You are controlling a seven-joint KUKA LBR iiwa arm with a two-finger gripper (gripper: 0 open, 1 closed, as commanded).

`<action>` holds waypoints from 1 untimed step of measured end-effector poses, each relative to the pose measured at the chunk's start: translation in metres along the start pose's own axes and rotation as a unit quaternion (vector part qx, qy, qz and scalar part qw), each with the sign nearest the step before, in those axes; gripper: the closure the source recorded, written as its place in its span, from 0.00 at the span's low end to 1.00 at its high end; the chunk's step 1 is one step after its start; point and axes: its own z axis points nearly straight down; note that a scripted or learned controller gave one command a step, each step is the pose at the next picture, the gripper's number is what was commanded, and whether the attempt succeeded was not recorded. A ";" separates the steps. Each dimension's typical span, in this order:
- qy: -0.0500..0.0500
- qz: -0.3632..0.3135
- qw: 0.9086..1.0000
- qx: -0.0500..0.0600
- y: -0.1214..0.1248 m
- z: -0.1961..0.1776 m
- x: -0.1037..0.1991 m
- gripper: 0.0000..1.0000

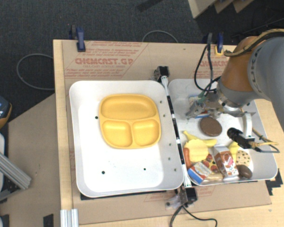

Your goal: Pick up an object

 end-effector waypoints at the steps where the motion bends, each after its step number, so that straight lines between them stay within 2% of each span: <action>1: 0.001 0.000 1.000 0.001 0.051 0.003 -0.006 0.00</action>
